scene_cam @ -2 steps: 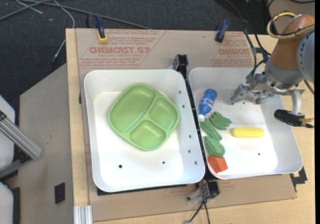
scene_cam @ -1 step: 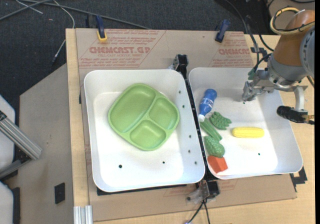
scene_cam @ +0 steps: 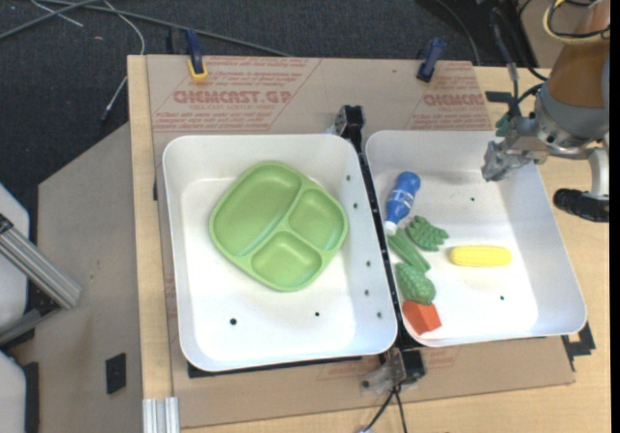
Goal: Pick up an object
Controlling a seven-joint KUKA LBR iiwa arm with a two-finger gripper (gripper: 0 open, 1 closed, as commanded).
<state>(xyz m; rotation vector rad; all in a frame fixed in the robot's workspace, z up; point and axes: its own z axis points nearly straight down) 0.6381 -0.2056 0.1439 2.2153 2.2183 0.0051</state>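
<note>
Green divided plate (scene_cam: pixel 278 224): smooth plastic, slight sheen. White bins (scene_cam: pixel 184 257): glossy plastic. Board (scene_cam: pixel 291 92) beneath: matt brown cardboard. Floor (scene_cam: pixel 77 63): rough dark carpet.

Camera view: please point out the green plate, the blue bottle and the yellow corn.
green plate (scene_cam: pixel 279 224), camera view, on the ridge between its compartments
blue bottle (scene_cam: pixel 402 196), camera view, on the middle of its body
yellow corn (scene_cam: pixel 480 256), camera view, on its middle

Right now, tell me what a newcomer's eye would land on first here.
The big green divided plate in the left bin grabs attention first. Next comes the right bin, with a blue bottle, green toys, a yellow piece and an orange block. The end effector hangs over its far right corner.
</note>
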